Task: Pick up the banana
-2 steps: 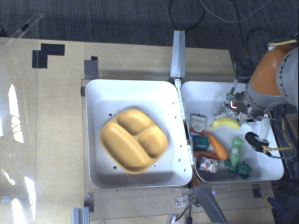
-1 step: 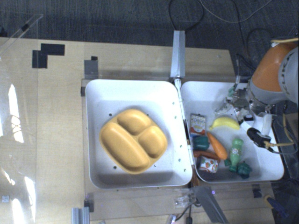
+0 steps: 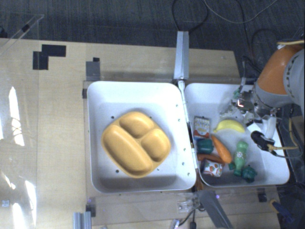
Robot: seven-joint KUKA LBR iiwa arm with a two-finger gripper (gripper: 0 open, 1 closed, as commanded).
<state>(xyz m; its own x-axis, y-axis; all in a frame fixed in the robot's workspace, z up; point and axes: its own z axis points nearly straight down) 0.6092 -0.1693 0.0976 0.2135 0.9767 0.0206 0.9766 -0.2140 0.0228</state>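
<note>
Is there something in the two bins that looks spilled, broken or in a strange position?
Nothing stands out. The yellow divided tray sits skewed in the left bin; the banana lies among small items in the right bin.

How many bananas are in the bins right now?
1. The banana lies in the right bin, near its middle, just above the carrot and left of the gripper. Another could be hidden under the arm.

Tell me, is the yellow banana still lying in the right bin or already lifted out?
In the bin. The yellow curved plastic banana lies on the floor of the right shallow white bin, beside the orange carrot.
</note>
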